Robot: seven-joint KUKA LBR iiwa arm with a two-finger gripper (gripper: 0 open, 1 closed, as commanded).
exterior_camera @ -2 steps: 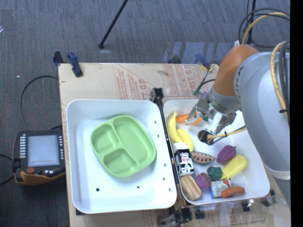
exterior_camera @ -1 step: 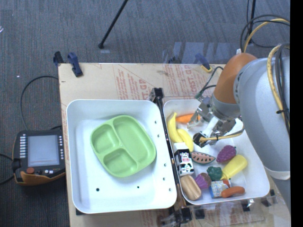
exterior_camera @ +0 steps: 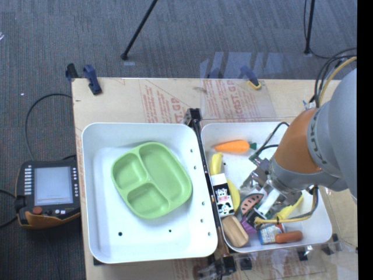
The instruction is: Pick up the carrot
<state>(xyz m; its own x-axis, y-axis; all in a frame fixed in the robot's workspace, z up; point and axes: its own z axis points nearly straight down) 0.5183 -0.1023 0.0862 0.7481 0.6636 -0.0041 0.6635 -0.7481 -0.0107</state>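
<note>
Orange tapered carrot (exterior_camera: pixel 232 146) lies ungrasped in right white bin (exterior_camera: pixel 324 226); gripper (exterior_camera: pixel 262 200) nearby, jaws' state indeterminable. Pick outstanding.

Plate (exterior_camera: pixel 151 179) sits in the left bin (exterior_camera: pixel 93 214); carrot (exterior_camera: pixel 232 147) lies at the right bin's (exterior_camera: pixel 317 229) far end, banana (exterior_camera: pixel 216 163) just before it

This is a robotics lab rather than a home or kitchen. A plywood worktop (exterior_camera: pixel 151 98) stands on grey carpet (exterior_camera: pixel 58 34), held by blue clamps (exterior_camera: pixel 91 79) at its far edge, and tripod legs (exterior_camera: pixel 143 25) are planted on the floor behind it. A teach pendant (exterior_camera: pixel 49 192) with a screen lies on the carpet at the left, its cable (exterior_camera: pixel 41 107) looping away, and two white bins (exterior_camera: pixel 93 156) hold toy food (exterior_camera: pixel 224 200).
</note>
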